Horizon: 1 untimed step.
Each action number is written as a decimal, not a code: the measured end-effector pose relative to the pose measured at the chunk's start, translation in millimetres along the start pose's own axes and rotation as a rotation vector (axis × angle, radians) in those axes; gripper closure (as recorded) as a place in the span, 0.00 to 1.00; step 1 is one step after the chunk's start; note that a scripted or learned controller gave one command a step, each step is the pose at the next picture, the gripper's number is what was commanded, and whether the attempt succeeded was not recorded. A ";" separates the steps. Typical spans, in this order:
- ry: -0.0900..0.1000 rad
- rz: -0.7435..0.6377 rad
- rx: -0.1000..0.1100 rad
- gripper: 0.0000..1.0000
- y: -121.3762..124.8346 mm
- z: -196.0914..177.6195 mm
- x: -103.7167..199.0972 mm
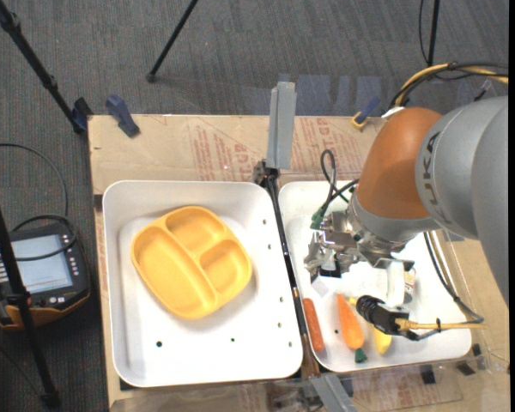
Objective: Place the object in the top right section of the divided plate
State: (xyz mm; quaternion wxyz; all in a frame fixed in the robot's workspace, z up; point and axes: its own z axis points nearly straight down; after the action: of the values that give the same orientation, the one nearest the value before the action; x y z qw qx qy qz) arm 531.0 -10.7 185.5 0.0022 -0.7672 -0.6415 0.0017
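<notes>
A yellow divided plate (190,261) lies tilted in the left bin (129,204), with one large section and two smaller ones. My gripper (324,256) hangs low over the left part of the right bin (302,197), under the grey and orange wrist. Below it, on the bin floor, lie a reddish-orange sausage-shaped piece (313,324) along the left wall, a carrot (350,323) with a green end, and a small yellow piece (382,342). I see nothing lifted from the floor.
A raised divider (279,221) runs between the two bins. My arm covers the right bin's middle and right side. Tripod legs and a teach pendant (36,269) stand off the bench to the left.
</notes>
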 end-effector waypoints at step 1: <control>-0.002 -0.195 0.001 1.00 19.6 0.4 79.9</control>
State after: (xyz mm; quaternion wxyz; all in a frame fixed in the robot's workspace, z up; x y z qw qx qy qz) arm 564.4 64.4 185.1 0.0020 -0.7010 -0.7131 0.0024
